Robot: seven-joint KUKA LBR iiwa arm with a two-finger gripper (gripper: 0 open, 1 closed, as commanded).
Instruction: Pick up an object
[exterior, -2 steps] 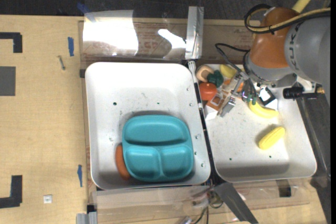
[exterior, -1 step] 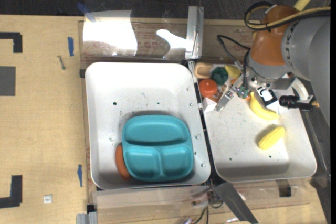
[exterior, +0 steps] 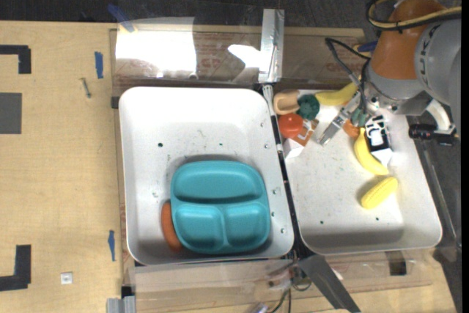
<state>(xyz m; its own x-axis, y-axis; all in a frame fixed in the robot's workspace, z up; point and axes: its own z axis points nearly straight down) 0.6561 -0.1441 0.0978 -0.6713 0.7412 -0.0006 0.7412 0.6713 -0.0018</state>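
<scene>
So the metal pincer is down at roughly 11 o'clock in the right-hand shallow white plastic bin, can't tell its state, probably lining up on the small orange-red toy just beside it, next comes a clean squeeze.

Two white bins sit side by side on the wooden desk, black tape marks on its left, clear sheet standing behind.
</scene>
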